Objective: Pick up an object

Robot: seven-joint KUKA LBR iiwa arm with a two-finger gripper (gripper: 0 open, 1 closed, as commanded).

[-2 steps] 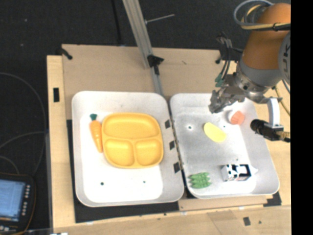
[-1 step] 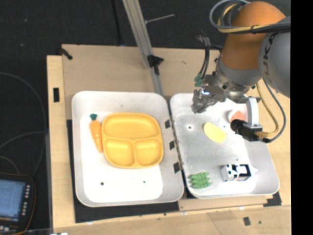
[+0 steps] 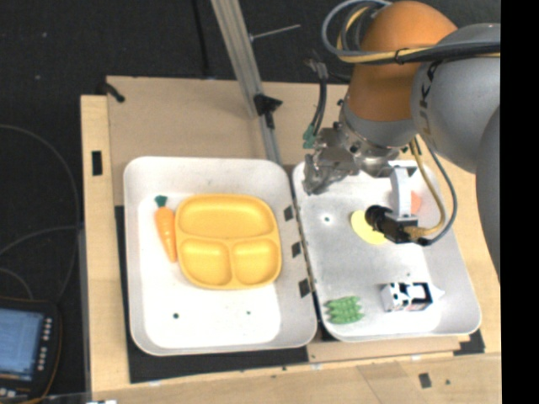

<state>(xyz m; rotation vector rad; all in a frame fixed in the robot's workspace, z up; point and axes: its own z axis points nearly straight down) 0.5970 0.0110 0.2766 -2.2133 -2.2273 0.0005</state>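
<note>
A robotics lab: a plywood bench (image 3: 194, 116) with two white bins (image 3: 143, 225), loose cables (image 3: 34, 242) and a handheld control screen (image 3: 25, 343)

the light is even and fairly bright over the bench (image 3: 202, 120), falling from above. the two white bins, left (image 3: 210, 322) and right (image 3: 337, 217), look slightly washed out, with little surface detail. shadows are soft and short, the darkest under the arm (image 3: 396, 66). the floor around is very dark. the whole picture is a little soft and grainy, small things lacking crisp edges.
</note>
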